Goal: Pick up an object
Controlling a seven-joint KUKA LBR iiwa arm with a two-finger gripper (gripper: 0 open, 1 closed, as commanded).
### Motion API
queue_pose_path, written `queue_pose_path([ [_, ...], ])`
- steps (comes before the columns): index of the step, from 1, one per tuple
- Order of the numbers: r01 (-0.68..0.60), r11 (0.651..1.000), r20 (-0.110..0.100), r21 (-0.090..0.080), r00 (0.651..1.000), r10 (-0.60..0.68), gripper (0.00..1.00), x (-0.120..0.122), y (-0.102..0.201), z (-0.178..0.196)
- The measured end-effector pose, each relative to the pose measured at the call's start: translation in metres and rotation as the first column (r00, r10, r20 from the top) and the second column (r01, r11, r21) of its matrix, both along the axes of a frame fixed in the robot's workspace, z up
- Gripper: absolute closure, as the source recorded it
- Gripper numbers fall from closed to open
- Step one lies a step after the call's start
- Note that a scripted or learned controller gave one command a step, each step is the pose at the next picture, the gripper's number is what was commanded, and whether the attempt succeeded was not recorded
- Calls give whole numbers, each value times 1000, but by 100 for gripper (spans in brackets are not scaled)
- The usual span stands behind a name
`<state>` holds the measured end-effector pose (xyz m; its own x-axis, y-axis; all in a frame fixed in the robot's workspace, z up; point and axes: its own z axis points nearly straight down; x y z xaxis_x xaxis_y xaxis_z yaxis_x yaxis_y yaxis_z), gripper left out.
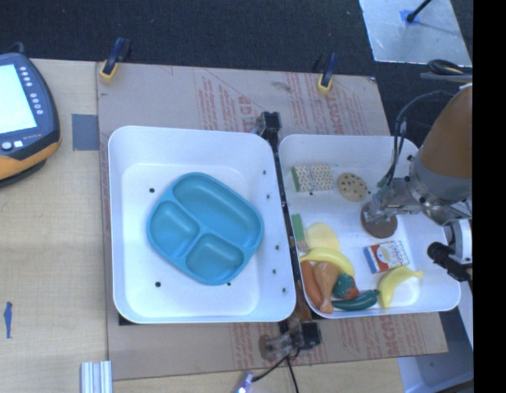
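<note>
Gripper, metal, round-ended, hangs over right bin; cannot tell its state. Just left of gripper: round speckled cookie and flat dotted rectangle. Below gripper: small red-white box, glossy plastic banana, green pepper, orange carrot. Far left of gripper: smooth blue divided tray in left bin.

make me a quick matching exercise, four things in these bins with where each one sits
Things:
1. blue divided plate
2. cookie
3. banana
4. small red and white carton

Places:
A. right bin, far side
B. right bin, near right corner
C. middle of the left bin
D. right bin, just behind the banana

Pairs: 1-C, 2-A, 3-B, 4-D
</note>
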<state>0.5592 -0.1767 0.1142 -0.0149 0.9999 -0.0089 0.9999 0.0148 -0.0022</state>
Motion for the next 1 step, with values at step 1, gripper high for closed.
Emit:
queue_pose_path([
  [1,-1,1000,0,-1,1000,1,0,0,0,0],
])
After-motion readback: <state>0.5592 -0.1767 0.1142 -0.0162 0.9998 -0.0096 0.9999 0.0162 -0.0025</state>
